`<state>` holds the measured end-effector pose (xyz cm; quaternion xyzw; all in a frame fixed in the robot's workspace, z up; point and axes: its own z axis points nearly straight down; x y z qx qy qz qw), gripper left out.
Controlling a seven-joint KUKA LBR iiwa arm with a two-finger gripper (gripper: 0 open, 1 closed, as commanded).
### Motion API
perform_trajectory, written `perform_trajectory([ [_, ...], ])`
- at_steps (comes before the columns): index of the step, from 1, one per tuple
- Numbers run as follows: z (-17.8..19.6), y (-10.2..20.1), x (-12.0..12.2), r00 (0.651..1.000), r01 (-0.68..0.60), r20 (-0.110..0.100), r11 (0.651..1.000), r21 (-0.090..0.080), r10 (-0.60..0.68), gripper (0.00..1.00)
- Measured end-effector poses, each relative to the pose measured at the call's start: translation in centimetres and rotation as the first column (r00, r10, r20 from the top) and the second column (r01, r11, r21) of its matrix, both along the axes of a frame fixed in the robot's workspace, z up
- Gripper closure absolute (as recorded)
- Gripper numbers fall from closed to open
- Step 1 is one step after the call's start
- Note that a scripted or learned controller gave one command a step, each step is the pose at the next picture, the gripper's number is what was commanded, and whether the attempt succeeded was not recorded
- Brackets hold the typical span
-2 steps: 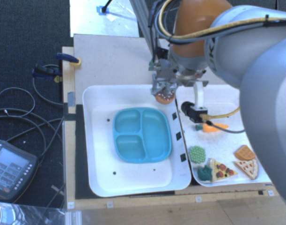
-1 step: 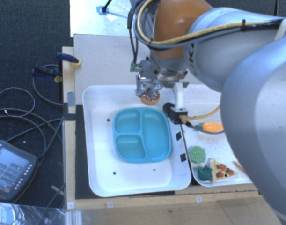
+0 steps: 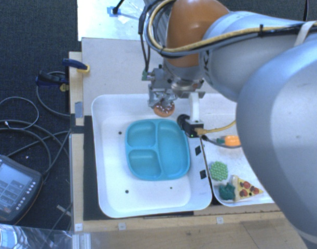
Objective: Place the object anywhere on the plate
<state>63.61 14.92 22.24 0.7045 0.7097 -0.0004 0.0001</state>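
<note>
Dark carpet floor (image 3: 28, 30), loose cables (image 3: 18, 123), pale wooden bench (image 3: 111, 66).

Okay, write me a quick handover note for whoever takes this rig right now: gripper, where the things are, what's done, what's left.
Gripper: hanging over the far rim of the left white bin, just beyond the plate; a small round brown object shows at its tip, seemingly held between the fingers.
Plate: the blue three-compartment plastic plate lies in the left bin, nothing on it.
Right white bin: an orange toy piece, a green bumpy round piece, a toy pizza slice.
Done: the object appears picked up.
Left: carry it over the plate, set it down anywhere on it, release.
</note>
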Motion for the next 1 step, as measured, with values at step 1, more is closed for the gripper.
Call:
perform_trajectory([
  [1, 0.11, -0.02, 0.01, 1.000, 0.000, 0.001, 1.000, 0.000, 0.000, 0.00],
])
